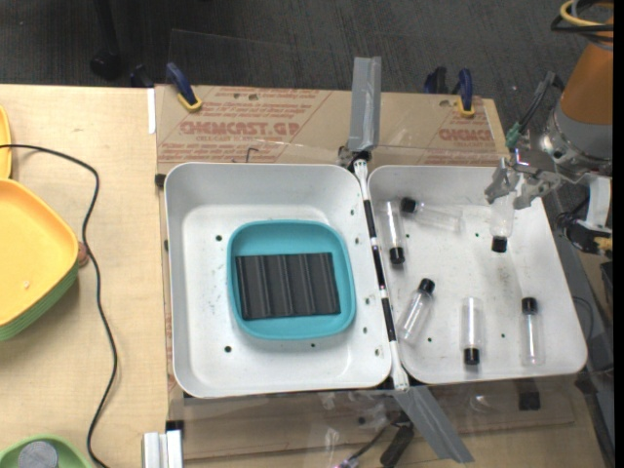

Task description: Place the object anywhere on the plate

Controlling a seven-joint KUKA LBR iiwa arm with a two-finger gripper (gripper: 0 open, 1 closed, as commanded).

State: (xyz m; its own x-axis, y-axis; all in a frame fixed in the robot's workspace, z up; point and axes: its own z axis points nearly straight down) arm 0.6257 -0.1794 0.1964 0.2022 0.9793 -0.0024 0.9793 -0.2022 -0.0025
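A teal plate [290,281] with a dark ribbed centre sits in the left white bin [195,261]. Several clear tubes with black caps lie in the right white bin [556,291]: one tube [391,227] by the divider, another tube [417,306] near the middle, a third tube [470,326] at the front. My gripper [515,189] hovers over the right bin's far right corner. A capped tube [500,232] stands just below it, black cap down; I cannot tell whether it is held or resting in the bin.
Further tubes lie at the bin's back [434,214] and front right [529,331]. Cardboard [253,125] is clamped behind the bins. A yellow dish [29,252] and a black cable [97,291] lie on the bench at the left.
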